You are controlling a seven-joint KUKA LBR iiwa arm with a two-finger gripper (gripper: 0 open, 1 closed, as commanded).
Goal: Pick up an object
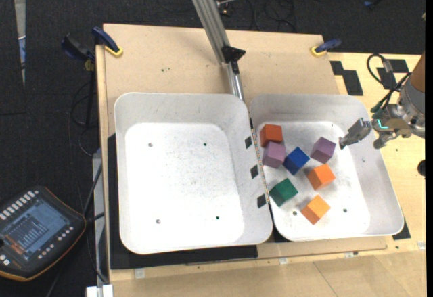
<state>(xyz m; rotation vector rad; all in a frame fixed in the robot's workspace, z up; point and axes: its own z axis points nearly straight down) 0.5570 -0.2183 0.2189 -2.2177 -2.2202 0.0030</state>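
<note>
the pincer [369, 132] hangs over the right bin's [379, 221] right rim, fingers spread and grasping nothing. the cubes lie in that bin well clear of it; the purple cube [324, 149] is nearest, left of the pincer.

This is a robotics lab or test cell rather than a home or shop. A plain fibreboard tabletop [176, 62] is held down at its corners by blue and yellow clamps [107, 40], and it carries two shallow white bins [128, 113] on a black floor strewn with loose cables [270, 5]. A handheld robot control pendant [34, 231] with a lit screen lies on the floor at lower left, an aluminium pole [206, 8] slants up from the tabletop's middle, and black-and-white marker squares [348, 79] are printed near the right edge.
</note>
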